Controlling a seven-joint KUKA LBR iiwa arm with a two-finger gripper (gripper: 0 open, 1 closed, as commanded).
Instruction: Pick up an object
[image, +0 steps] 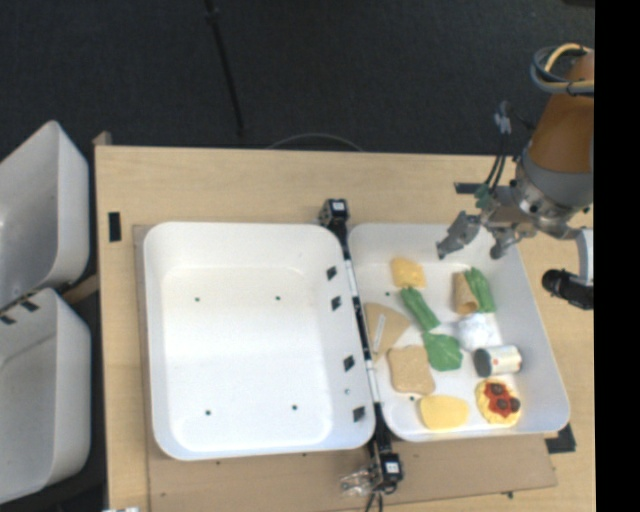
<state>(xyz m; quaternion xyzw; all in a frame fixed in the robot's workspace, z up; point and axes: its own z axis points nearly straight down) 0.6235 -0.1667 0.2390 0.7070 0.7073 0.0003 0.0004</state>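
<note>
1. Lying nearest in the right shallow white bin (548, 385): a round red-topped toy pizza (499, 402) and a yellow oval toy (443, 411).
2. Farther back, a green plastic spatula (430, 325).
3. Farthest, the grey two-finger gripper (481, 240) hovers spread wide, holding nothing.

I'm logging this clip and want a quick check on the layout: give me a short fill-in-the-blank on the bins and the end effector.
1. All the loose items lie in the ____ bin of the camera view.
2. The green spatula lies with its broad end toward the ____ edge of the view.
3. The end effector hangs over the ____ end of that bin, above the yellow piece.
4. The small pizza lies to the right of a ____ piece.

Missing words: right; bottom; far; yellow
</note>
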